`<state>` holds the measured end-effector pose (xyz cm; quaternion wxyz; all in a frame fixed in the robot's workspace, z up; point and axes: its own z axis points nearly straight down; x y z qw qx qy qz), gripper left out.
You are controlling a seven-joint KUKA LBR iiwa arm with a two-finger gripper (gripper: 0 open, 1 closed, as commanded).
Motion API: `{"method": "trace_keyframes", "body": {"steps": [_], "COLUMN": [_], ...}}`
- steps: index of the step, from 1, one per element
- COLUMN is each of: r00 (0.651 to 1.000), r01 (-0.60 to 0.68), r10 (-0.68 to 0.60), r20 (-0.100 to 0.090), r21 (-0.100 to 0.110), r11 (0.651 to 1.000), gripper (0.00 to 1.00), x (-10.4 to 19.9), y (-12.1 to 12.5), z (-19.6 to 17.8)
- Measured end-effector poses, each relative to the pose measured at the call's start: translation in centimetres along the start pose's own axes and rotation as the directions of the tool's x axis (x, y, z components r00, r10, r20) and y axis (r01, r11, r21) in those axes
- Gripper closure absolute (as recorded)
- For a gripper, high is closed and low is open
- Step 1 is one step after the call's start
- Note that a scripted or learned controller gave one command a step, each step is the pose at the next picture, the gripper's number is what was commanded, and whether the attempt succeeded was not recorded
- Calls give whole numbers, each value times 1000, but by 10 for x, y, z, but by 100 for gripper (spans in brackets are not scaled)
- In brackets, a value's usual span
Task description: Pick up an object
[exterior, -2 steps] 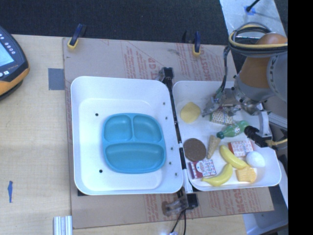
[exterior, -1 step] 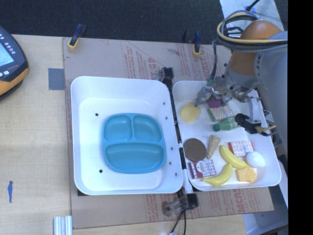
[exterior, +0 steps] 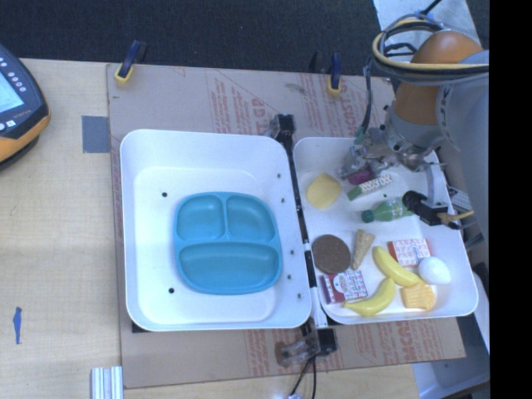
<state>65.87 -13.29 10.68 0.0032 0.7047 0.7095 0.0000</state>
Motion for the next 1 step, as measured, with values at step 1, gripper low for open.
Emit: {"method": "trace_keyframes", "body": {"steps": [1], "r00": [1000], "r01": [2], "r10": [-2], "r20": [-6], "r21": [1], "r11": [1000], "gripper": [100], "x": [66], "y": [0], "z": [-91]}}
